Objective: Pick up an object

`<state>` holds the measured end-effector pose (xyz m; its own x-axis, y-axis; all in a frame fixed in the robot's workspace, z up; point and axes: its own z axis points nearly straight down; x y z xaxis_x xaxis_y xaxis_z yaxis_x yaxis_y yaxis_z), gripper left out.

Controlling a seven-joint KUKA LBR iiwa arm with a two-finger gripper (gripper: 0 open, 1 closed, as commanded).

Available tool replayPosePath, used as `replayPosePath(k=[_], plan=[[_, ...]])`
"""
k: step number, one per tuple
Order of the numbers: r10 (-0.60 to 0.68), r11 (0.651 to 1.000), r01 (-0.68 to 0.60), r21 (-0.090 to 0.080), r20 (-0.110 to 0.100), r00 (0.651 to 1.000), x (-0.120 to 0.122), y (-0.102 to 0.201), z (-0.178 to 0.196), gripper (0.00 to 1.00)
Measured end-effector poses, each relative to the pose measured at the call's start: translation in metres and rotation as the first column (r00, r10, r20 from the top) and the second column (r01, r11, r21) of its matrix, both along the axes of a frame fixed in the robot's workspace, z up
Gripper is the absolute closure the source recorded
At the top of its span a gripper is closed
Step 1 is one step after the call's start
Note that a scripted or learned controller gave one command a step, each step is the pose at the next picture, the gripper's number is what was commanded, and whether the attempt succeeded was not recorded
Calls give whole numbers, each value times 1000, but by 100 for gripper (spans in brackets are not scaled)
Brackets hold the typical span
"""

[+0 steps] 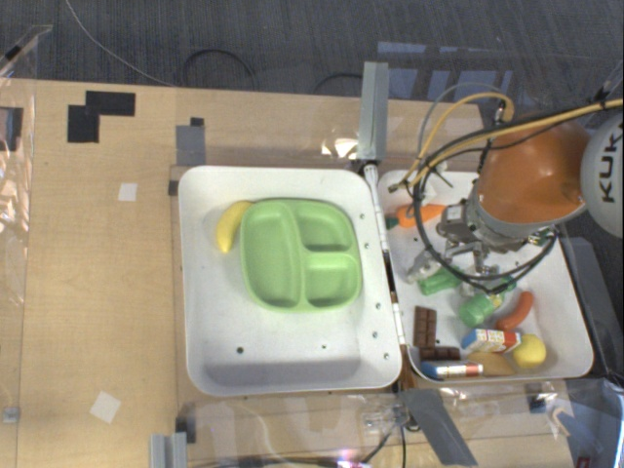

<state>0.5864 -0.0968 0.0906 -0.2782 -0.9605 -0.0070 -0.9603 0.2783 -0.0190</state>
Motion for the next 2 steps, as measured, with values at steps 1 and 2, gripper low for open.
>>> replayPosePath(k=[1,2], plan=[[0,1000,0,8,4,1000,3,5,10,100],[-96,995,96,2,-6,995,-6,27,174,100]])
